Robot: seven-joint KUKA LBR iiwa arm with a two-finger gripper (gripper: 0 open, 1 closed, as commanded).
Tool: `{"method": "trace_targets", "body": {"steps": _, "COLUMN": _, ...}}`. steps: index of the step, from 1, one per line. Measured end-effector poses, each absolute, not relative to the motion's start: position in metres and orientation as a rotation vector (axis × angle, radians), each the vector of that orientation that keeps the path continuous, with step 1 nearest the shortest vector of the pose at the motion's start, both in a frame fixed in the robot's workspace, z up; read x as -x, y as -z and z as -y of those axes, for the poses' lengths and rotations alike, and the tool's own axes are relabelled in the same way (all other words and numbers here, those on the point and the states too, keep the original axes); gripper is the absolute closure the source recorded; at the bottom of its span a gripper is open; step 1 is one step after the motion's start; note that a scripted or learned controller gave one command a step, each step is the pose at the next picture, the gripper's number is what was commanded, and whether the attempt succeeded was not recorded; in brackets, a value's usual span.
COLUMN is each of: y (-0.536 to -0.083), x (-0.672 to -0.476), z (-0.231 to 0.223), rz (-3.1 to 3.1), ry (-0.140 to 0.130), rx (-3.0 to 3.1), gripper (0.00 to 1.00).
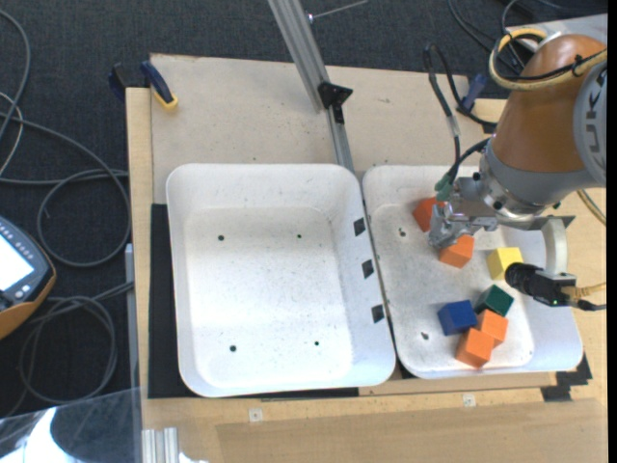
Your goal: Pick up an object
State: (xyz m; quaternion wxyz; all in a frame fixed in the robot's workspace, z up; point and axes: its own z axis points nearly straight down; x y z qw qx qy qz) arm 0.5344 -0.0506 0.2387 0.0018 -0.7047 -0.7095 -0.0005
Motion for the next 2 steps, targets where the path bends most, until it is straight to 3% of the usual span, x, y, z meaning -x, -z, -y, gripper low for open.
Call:
{"method": "trace_targets", "body": {"steps": 1, "y": -0.229, "x": -0.54, "z": -0.004, "rz": 2.225, "ry": 0.0, "rx": 2.211, "gripper": 1.0}}
{"method": "trace_targets", "body": {"steps": 2, "y": -0.24, "x": -0.558, "z": -0.055, "rz": 2.23, "ry": 0.006, "rx": 2.213, "gripper": 1.0}}
